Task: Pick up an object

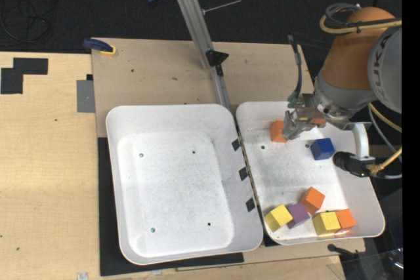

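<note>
Since the grey two-finger gripper [293, 126] sits low beside the small orange foam cube [278, 132] nr the right white plastic bin's [367, 223] far edge, approach is judged underway; finger opening and grip can't be told.

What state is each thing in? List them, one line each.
gripper: low in the right bin, at an orange block.
orange block: on the bin floor, partly hidden.
blue block: lying free, apart.
right bin: holds all the blocks.
left bin: flat on the bench.
</note>
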Robot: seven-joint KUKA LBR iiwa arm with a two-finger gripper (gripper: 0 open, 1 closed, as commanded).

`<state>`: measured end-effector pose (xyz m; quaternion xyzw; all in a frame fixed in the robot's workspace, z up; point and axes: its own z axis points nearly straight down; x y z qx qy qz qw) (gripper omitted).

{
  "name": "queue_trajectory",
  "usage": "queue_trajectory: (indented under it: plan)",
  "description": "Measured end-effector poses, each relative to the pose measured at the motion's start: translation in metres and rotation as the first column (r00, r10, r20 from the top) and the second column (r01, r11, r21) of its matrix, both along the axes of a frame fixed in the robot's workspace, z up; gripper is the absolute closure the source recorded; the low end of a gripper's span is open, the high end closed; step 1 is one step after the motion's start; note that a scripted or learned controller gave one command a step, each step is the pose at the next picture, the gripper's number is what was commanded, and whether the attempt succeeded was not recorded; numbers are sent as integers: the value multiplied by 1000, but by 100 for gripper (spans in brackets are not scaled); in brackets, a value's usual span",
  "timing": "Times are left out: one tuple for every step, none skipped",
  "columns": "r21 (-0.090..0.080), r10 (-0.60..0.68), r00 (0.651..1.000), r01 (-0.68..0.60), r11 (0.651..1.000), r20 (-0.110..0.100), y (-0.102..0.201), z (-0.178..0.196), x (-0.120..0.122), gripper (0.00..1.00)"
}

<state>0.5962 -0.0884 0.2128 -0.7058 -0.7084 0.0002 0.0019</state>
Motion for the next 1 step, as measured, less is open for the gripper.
queue_trajectory:
  plan:
    - [0, 1, 1000, -1, 1000, 2, 53, 13, 0, 100]
